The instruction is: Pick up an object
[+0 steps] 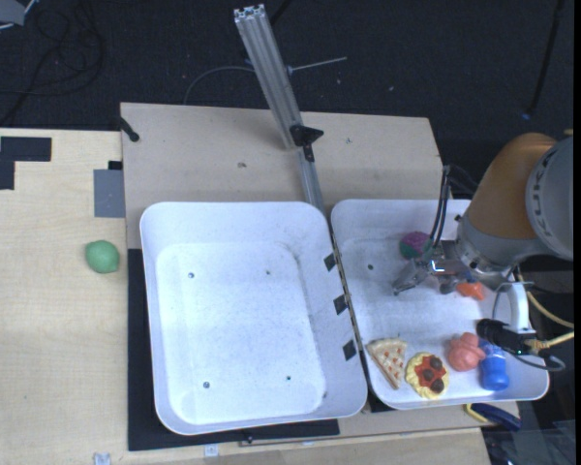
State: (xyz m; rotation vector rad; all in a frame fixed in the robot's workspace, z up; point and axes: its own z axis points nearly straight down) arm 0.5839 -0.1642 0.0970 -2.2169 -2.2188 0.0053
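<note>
Two white bins are sitting side by side on the bench, and the gripper (413, 277) is hanging low over the right bin (373, 231), with its fingers spread open and gripping nothing. Just behind it a purple and green object (413, 245) is lying on the bin floor. Close to the wrist side an orange piece (471, 291) is peeking out. Nearer the front rim, below the gripper, a pizza slice toy (389, 360), a round pizza toy (427, 374), a pink object (464, 351) and a blue object (494, 372) are lying together. Far to the left of the gripper, beyond the left bin (234, 320), a green ball (103, 257) is resting on the bench.
</note>
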